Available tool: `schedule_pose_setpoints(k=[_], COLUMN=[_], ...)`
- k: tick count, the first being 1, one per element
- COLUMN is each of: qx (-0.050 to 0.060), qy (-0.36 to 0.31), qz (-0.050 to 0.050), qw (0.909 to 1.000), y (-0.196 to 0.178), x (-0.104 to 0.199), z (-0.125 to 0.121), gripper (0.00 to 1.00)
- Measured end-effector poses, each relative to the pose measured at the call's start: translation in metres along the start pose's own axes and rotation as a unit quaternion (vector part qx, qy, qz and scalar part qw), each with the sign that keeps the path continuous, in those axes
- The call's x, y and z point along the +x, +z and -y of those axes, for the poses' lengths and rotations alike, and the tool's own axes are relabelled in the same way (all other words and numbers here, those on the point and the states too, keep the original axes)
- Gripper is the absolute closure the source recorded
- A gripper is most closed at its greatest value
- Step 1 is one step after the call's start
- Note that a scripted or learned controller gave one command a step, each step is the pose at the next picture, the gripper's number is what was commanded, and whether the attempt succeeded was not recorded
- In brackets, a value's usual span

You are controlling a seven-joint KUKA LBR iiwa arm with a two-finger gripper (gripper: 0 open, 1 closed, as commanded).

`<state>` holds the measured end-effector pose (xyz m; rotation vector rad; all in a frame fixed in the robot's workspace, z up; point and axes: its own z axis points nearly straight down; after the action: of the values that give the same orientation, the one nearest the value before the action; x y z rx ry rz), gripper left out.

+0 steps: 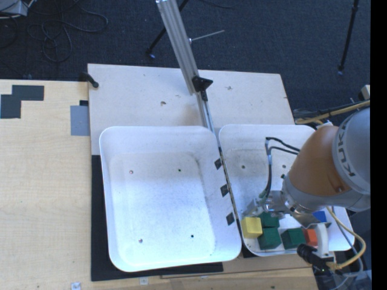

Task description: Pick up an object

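Blocks are all bunched up in the near corner of the right white plastic bin: a yellow cube right against the divider side, a dark green block just beside it, another green block next to that, plus an orange piece and a bit of blue block peeking out from under the arm. The gripper is low over that pile, just above the yellow cube and the first green block, but the wrist hides the fingertips, so I honestly can't tell if it's apart, together or clamped on anything. The grey arm with its orange band comes in from the right, and you can read part of "KUKA" lettering on the grey link. The left white bin sits alongside, touching the right one. Further back, the pale worktop carries a slanted aluminium rail with a black clamp.
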<state>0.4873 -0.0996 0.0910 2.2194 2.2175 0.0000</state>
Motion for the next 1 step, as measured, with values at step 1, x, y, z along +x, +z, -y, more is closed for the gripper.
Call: schedule_pose_setpoints(k=[1], qx=[0.000], qy=[-0.001], qz=[0.000], qw=[1.0000], y=[-0.0141], x=[-0.0270], z=[-0.0595], gripper=[0.00])
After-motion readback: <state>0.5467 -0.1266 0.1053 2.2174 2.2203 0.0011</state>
